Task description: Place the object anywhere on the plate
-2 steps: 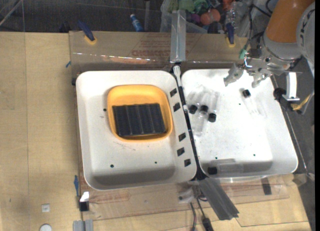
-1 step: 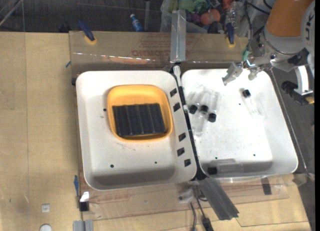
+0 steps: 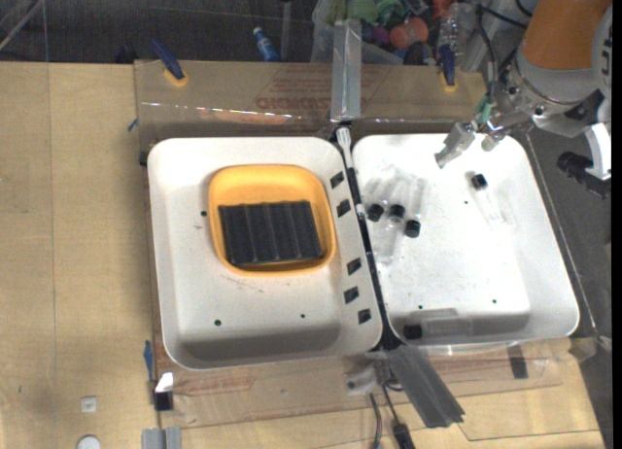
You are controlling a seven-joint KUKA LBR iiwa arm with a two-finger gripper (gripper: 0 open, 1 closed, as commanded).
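A squarish orange plastic plate (image 3: 224, 185) bearing a ribbed black slab (image 3: 270, 233) sits in the left bin (image 3: 185, 321). Clear, black-capped vials (image 3: 393, 206) lie in the right bin (image 3: 505, 282), down-left of the raised metal gripper (image 3: 465, 143), whose fingers look spread, grasping nothing.

Arm (image 3: 569, 19) cut off by top and right edges; gripper (image 3: 468, 142) too small to read; clear black-capped items (image 3: 389, 206) in right bin (image 3: 544, 282) nearly lost against white.

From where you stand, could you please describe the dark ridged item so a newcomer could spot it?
Take the left white bin. In it sits a yellow plate, and on the plate lies the dark ridged block. It is the only large black, grooved rectangle there.
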